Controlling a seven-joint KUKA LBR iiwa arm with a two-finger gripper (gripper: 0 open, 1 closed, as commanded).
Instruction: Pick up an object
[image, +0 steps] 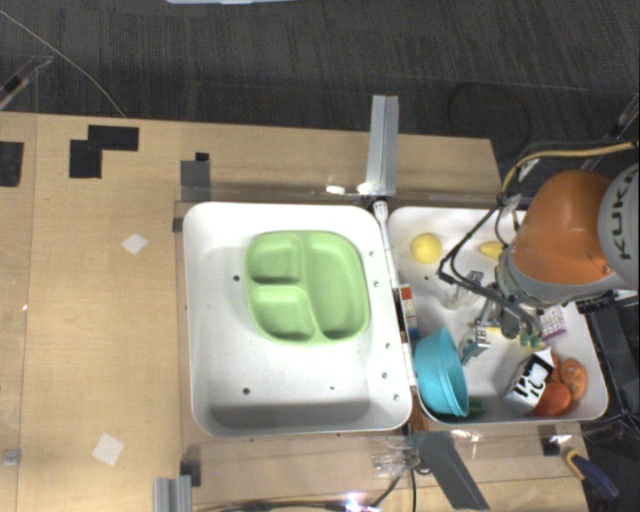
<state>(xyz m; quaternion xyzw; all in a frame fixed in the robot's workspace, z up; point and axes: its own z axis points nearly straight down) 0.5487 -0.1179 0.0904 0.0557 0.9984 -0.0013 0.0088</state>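
Left of hand (478, 338), prob. apart, blue bowl (441, 374)

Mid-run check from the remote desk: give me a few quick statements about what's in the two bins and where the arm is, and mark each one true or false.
1. The green divided tray lies in the left bin. True.
2. The arm's orange band is over the left bin. False: it is over the right bin.
3. A yellow ball sits near the far edge of the right bin. True.
4. The blue bowl rests inside the green tray. False: it is in the right bin, tilted against the wall next to the left bin.
5. An orange-red object lies in the right bin's near right corner. True.
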